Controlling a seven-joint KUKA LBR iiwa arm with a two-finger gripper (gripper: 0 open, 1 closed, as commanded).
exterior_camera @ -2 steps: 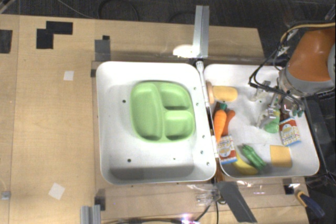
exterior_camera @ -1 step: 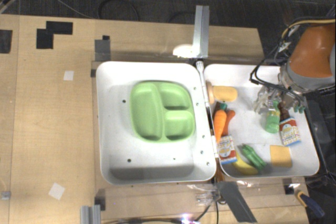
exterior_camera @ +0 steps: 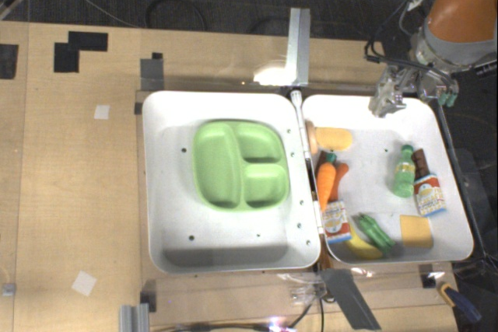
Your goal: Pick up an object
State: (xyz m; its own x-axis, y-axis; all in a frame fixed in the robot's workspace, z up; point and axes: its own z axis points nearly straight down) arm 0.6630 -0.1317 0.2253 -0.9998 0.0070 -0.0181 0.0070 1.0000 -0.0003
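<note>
My gripper (exterior_camera: pixel 387 100) hangs over the far edge of the right bin (exterior_camera: pixel 459 245), above its back wall and apart from every object. In that bin lie a pale yellow rounded piece (exterior_camera: pixel 333 138), an orange carrot (exterior_camera: pixel 327 178), a green bottle (exterior_camera: pixel 404 173), a brown bottle with a white and red label (exterior_camera: pixel 426 189), a yellow block (exterior_camera: pixel 415 231), a green vegetable (exterior_camera: pixel 373 229) on a yellow banana (exterior_camera: pixel 361 247), and a small labelled container (exterior_camera: pixel 335 218). Nothing shows under the gripper.
The left bin (exterior_camera: pixel 163 245) bears a green divided plate (exterior_camera: pixel 239 163). A metal post (exterior_camera: pixel 299 50) stands behind the seam between the bins. The arm's orange band (exterior_camera: pixel 463 4) and cables sit at the top right.
</note>
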